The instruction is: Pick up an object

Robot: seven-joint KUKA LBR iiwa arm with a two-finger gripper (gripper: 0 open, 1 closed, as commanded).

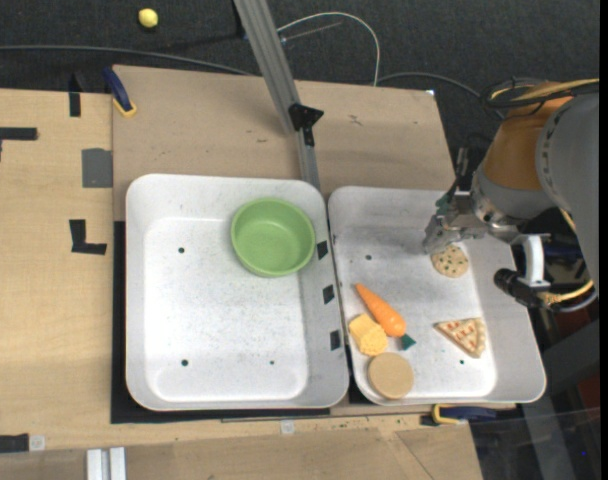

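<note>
In the right bin [504, 373] on the desk [44, 268], a round speckled cookie [450, 261] is found just below the pincer [441, 233], touching or nearly touching its tips; whether the pincer is released or clenched cannot be told. Nearer the front are listed a carrot [381, 310], an orange piece [368, 335], a tan disc [391, 375] and a pizza slice [463, 335]. A green bowl [273, 236] is held by the left bin [184, 368].

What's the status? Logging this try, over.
Pincer low over cookie, right bin. Cookie not seen gripped. Carrot, pizza slice lie apart.
</note>
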